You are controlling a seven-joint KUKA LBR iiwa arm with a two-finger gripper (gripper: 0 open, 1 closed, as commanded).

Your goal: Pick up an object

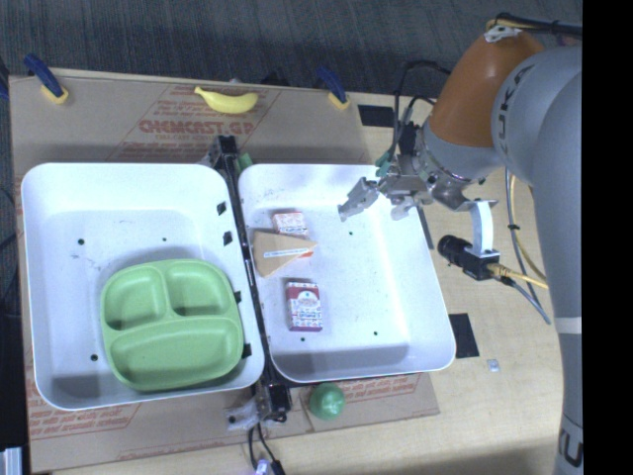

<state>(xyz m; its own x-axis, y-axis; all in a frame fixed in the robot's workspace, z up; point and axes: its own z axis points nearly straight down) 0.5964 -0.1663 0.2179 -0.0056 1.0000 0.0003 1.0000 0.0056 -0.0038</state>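
In the right bin, three items lie near its left wall: a small tan and red box, a wedge-shaped tan piece just below it, and a red carton lying flat. My gripper hangs over the bin's upper right part, open, with nothing between its fingers. It is to the right of the small box, a short way off and apart from all three items.
The left bin holds a green divided plate. A yellow banana lies on the cardboard behind the bins. A green ball sits in front of the right bin. Blue clamps grip the cardboard's far edge.
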